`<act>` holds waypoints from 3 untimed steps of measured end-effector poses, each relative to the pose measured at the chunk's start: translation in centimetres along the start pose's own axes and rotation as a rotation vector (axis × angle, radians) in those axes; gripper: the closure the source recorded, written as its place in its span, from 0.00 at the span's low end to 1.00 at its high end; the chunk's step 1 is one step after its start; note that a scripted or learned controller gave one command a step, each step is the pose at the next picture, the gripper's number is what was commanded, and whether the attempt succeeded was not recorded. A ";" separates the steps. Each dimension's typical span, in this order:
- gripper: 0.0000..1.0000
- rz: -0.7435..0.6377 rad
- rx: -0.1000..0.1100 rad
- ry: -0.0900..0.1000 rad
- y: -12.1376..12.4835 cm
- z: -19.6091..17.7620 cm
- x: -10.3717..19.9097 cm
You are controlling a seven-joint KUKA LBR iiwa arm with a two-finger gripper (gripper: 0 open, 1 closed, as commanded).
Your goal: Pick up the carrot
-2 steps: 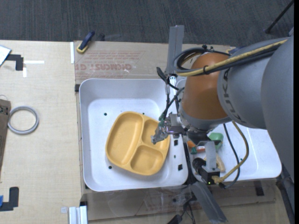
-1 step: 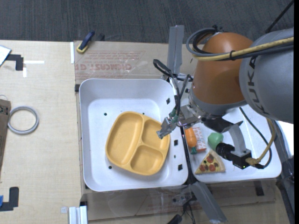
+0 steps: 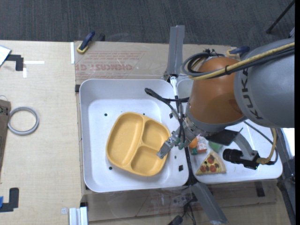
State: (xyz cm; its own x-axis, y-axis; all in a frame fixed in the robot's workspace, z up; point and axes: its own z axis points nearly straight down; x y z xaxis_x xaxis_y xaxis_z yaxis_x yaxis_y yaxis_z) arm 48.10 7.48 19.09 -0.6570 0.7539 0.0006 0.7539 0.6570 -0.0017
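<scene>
orange-banded wrist of the grey arm (image 3: 220, 95) hides much of the right bin (image 3: 262, 170), reaching in from the right. beneath it a small orange piece with a white patch (image 3: 200, 145) peeks out at that bin's left side, beside the divider; it may be the carrot, though too little of it is in sight to be sure. the gripper (image 3: 172, 143) hangs over the right rim of a yellow divided plate (image 3: 138, 143) in the left bin (image 3: 91, 139); one grey finger (image 3: 164, 150) reaches over the plate, and whether the fingers are spread or closed cannot be told. nothing is seen between them. counted: two white bins, one three-compartment plate, one pizza-slice toy (image 3: 211, 164) in the right bin, one tape roll (image 3: 22, 120) on the bench at left, well apart from the bins.
</scene>
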 end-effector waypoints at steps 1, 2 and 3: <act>0.00 -0.372 -0.002 -0.002 -2.4 -9.5 -2.5; 1.00 -0.369 -0.004 -0.005 -2.3 -10.4 -2.6; 0.00 -0.369 -0.004 -0.005 -2.3 -10.4 -2.6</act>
State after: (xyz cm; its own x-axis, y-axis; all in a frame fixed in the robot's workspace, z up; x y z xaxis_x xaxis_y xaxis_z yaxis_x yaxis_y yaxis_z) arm 48.07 4.01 29.45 -0.8849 0.4658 -0.0043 0.4658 0.8849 0.0020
